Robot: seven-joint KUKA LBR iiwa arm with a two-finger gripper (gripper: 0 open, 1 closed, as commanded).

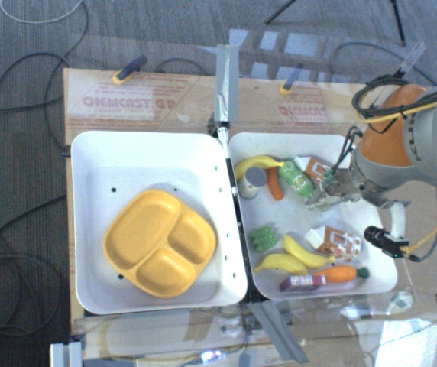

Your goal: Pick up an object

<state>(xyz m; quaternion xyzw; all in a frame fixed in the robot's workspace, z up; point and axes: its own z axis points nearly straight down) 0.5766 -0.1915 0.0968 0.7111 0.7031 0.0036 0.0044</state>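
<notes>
1. Nearest you, an orange carrot is lying along the right bin's front wall, beside a purple bar.
2. Two yellow bananas are sitting just behind.
3. Farther back, you're seeing the claw hovering beside a green bottle; whether it's gripping, I cannot tell.

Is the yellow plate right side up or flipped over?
Right side up. The yellow plate lies in the left bin with its three hollow sections facing upward.
</notes>
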